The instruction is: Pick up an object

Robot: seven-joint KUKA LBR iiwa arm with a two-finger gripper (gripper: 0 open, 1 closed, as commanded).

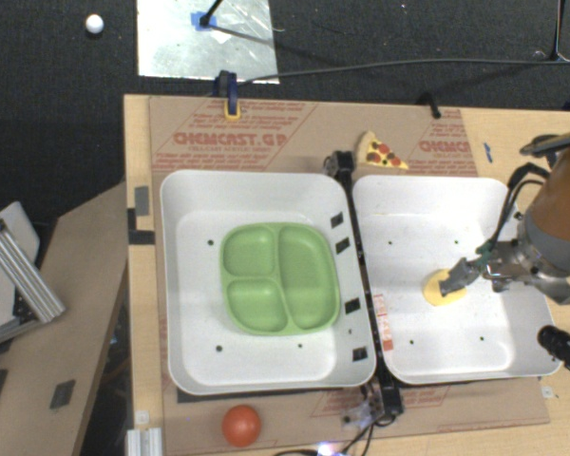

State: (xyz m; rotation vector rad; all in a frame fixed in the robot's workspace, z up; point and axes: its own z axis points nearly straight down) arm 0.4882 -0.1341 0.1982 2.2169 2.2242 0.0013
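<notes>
1. Gripper (459, 275), at the end of the grey arm (551, 240) entering from the right, sits low in the right bin with its tip touching a small yellow object (440, 290); whether it is released or clenched cannot be told.
2. Bench board (266, 131), one, brown, printed in red with "CHEMCAST GP" above the left bin; a second, partly covered print of the same kind lies above the right bin.
3. White bins, two, side by side: the left bin (185, 255) holds one green divided plate; the right bin (408, 217) holds the yellow object near its middle, toward the right.
4. Green plate (279, 278), one, with three compartments, lying flat in the centre of the left bin.
5. Foil sheet (171, 36), one, on the dark floor beyond the bench.
6. Toy pizza slice (382, 152), one, on the board just behind the right bin.
7. Red ball (240, 425), one, on the board in front of the left bin.
8. White ball (95, 24), one, on the dark floor at upper left.
</notes>
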